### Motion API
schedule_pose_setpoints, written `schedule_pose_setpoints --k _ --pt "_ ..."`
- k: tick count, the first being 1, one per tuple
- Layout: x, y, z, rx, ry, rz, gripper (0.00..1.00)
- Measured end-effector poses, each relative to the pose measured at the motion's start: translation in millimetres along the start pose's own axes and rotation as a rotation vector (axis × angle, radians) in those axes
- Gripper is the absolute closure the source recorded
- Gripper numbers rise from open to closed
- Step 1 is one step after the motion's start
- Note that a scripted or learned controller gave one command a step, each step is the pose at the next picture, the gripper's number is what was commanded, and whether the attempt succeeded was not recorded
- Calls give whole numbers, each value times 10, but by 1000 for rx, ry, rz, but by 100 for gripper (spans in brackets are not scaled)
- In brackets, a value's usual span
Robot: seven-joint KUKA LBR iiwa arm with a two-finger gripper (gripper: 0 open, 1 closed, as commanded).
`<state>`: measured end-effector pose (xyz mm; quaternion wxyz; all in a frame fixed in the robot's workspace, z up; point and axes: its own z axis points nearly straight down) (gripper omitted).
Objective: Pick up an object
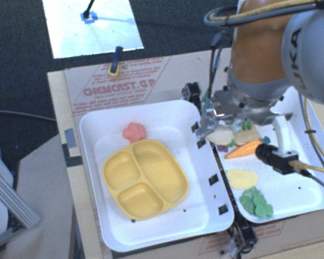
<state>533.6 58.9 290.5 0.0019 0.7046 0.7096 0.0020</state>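
My gripper (211, 122) hangs low over the far left corner of the right bin (298, 198), under the arm's big orange and grey wrist. Just beneath and beside it lie a pale beige piece (220, 137) and a second beige piece (247, 137), with a small green item (247, 124) behind them. An orange carrot (242, 150) lies a little nearer the front. Further forward are a flat yellow piece (242, 178) and a green bumpy cluster (257, 202). I see nothing held in the gripper.
The left bin (108, 228) holds a yellow divided plate (144, 178) and a pink toy (133, 131) behind it. A black part on a yellow cable (277, 159) hangs from the arm over the right bin. The divider between the bins (220, 177) runs close to the gripper.
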Motion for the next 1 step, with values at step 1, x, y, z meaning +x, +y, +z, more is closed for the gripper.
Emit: schedule_pose_setpoints --k 1 --pt "-95 -443 264 9 0 7 100"
